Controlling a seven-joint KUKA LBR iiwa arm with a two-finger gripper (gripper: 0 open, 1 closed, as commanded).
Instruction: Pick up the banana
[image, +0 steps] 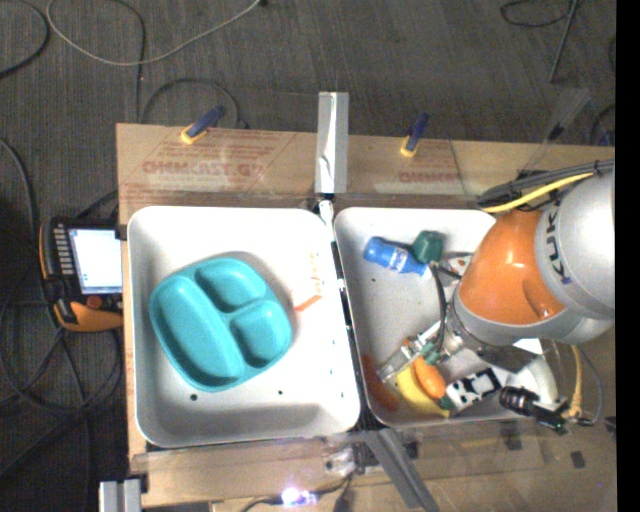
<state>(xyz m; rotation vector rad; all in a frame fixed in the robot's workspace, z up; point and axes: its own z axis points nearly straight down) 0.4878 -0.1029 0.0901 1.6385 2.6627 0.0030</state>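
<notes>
Camera view. The grey arm (585, 250) enters from the right and bends down over the right bin (385, 300), its glossy orange band (515, 275) bulging above the wrist. The end effector (432, 362) points down into the bin's near corner, directly above the banana (412, 392); how far it is open cannot be told, since the wrist and an orange object (428, 378) mask it, and nothing is visibly held.

The banana is a short, curved yellow form lying on the bin floor close to the front wall, with the rounded orange object resting against its upper side. A small black-and-white patterned block (470, 388) lies just beside it to the right.

At the far end of the same bin lie a blue object (388, 254) and a dark green one (429, 244) (touching or nearly so).

The left bin (150, 400), smooth white with rounded corners, carries a turquoise divided plate (222, 320) of three shallow compartments, set at a slant. A thin orange sliver (309, 297) lies near the plate's right edge.

Both bins sit on a brown board worktop (240, 165).
</notes>
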